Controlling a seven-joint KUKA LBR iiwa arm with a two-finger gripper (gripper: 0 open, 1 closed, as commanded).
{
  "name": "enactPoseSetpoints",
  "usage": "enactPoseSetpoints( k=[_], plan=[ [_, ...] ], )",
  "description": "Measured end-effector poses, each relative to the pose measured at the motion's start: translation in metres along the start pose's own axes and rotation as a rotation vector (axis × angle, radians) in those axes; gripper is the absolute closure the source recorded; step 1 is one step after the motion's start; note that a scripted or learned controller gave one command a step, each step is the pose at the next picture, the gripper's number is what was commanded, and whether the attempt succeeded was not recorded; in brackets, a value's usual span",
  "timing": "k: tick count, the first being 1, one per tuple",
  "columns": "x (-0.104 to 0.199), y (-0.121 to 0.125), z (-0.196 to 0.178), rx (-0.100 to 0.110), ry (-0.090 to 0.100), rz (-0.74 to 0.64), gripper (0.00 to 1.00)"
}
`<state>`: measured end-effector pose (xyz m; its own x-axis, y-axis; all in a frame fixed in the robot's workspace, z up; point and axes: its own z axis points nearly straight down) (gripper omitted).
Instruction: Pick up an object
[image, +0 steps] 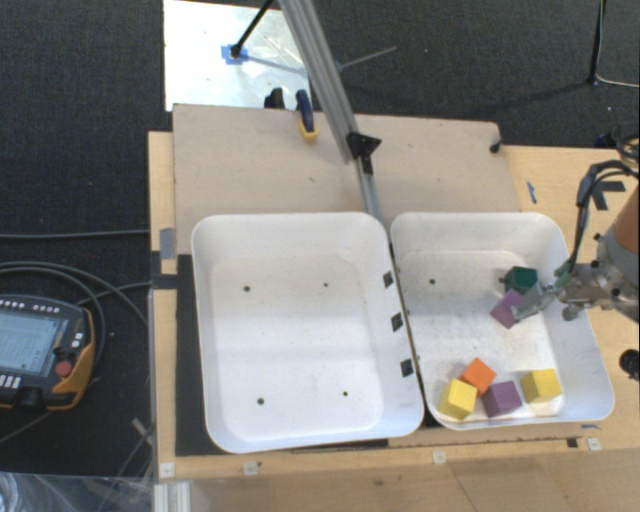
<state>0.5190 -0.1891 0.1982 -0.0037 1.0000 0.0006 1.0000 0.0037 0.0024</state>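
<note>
The right white bin (440, 250) holds several small blocks. A dark green block (520, 278) and a tilted purple block (506, 310) lie at its right middle. My gripper (536, 299) reaches in from the right at a low angle, and its tip sits between these two, touching or nearly touching the purple block's right edge. Along the bin's near edge lie an orange block (479, 374), a yellow block (459, 398), a second purple block (501, 397) and another yellow block (541, 385).
The left white bin (215, 300) adjoins the right one along a shared rim with black tabs (397, 322). A slanted metal pole (330, 80) crosses the back board. A teach pendant (40, 350) and cables lie on the floor at left.
</note>
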Motion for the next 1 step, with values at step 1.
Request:
enactPoseSetpoints(
  k=[1],
  plan=[
    [-0.017,0.0177,0.1065,0.006,0.0,0.002,0.0]
  ],
)
